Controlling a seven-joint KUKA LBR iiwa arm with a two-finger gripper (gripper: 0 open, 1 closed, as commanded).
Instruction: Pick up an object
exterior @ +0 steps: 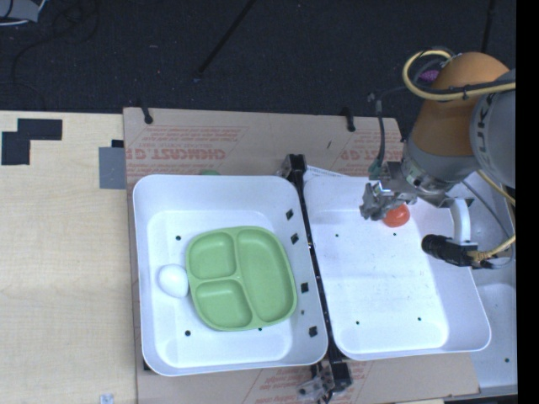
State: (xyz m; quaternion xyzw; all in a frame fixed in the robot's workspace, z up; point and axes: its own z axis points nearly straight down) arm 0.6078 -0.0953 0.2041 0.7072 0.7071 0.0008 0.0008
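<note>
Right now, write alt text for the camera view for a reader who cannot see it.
A grey robot arm reaches from the right over the right white bin, its gripper right beside a small red object. The left white bin holds a green three-compartment tray with a white ball touching its left edge.

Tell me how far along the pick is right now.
Done: the hand has reached the right bin, next to a small red-orange ball. In hand: nothing that I can confirm. Left: a visible grasp and lift. The green divided plate and white ball sit in the left bin.
</note>
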